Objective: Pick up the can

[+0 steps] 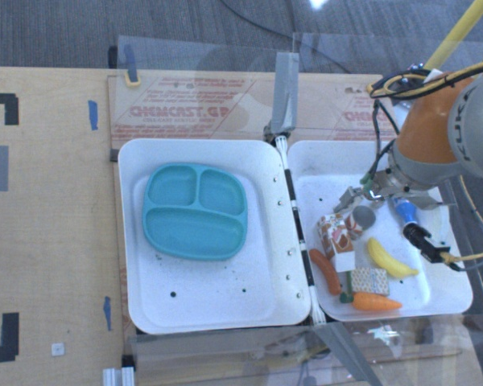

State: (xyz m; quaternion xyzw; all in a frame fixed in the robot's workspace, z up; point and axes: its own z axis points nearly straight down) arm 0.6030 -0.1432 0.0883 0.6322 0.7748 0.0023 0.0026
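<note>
Gripper (356, 202) hovers low in right bin (455, 300), grip state unreadable from here. Can (362, 215) just beside it, near banana (389, 259). Likely light, rigid, slick; grab across round sides.

The can (362, 215) is hemmed at 7 o'clock by a carton (338, 233) and at 4 o'clock by a banana (389, 259); 10 o'clock lies open.
</note>
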